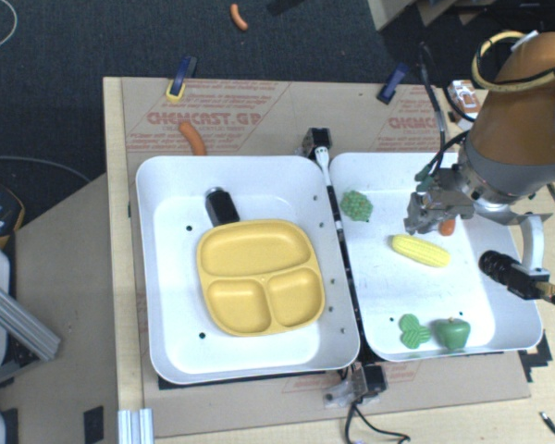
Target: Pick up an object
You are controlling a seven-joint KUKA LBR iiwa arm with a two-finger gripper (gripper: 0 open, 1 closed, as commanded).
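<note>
Corn [421, 251] lengthwise left-to-right, slightly downward rightward; jaws [431, 216] above, state indiscernible.

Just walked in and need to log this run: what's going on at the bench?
A grey arm reaches in from the right, its gripper low over the right bin, just above the yellow corn and beside a small orange piece. Nothing is visibly held. That bin also has a broccoli floret and two green items near its front edge. The left bin holds a yellow divided plate and a black object.
</note>
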